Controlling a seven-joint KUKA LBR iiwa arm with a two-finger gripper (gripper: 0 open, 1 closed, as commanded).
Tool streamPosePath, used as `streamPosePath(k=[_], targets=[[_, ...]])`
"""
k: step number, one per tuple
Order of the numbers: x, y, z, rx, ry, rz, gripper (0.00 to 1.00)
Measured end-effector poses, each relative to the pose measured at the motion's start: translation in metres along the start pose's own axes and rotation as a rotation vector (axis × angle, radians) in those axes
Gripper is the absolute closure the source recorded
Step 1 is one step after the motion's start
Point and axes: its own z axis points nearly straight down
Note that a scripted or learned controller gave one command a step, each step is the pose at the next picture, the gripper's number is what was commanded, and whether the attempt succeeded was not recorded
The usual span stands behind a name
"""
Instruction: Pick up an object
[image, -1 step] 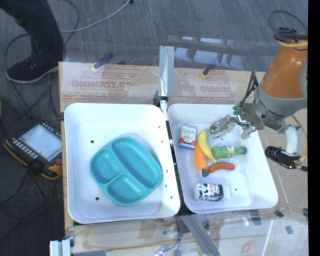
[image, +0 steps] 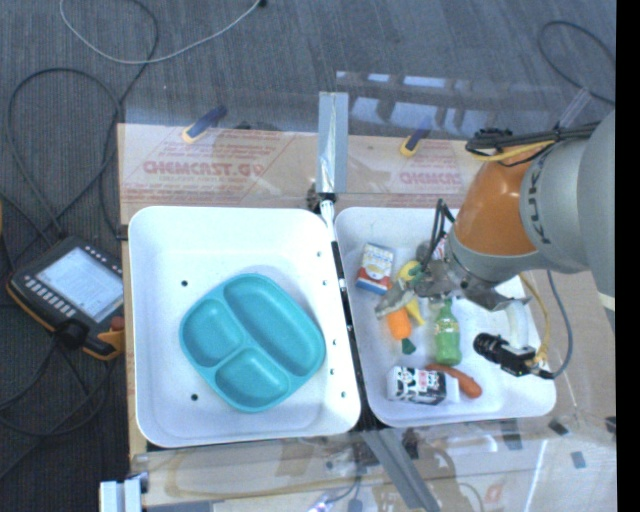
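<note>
The right bin (image: 520, 400) holds several small items: a red, white and blue carton (image: 375, 267), a yellow piece (image: 408, 270), an orange piece (image: 399, 324), a small dark green piece (image: 408, 346), a green bottle (image: 446, 336), a black-and-white carton (image: 417, 384) and an orange carrot-like piece (image: 464, 380). My gripper (image: 432, 287) hangs low over the middle of this bin, just above the green bottle and right of the yellow piece. The wrist hides its fingers.
The left bin (image: 160, 250) carries a teal divided plate (image: 253, 341). A metal post (image: 332, 140) stands between the bins at the back. A teach pendant (image: 68, 290) lies on the floor to the left. Black cabling (image: 505, 355) trails beside the arm.
</note>
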Motion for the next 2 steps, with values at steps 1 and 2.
streamPosePath(k=[1,2], targets=[[0.001,0.000,-0.007,0.002,0.002,0.001,1.00],[0.034,0.042,-0.129,0.000,-0.004,-0.019,1.00]])
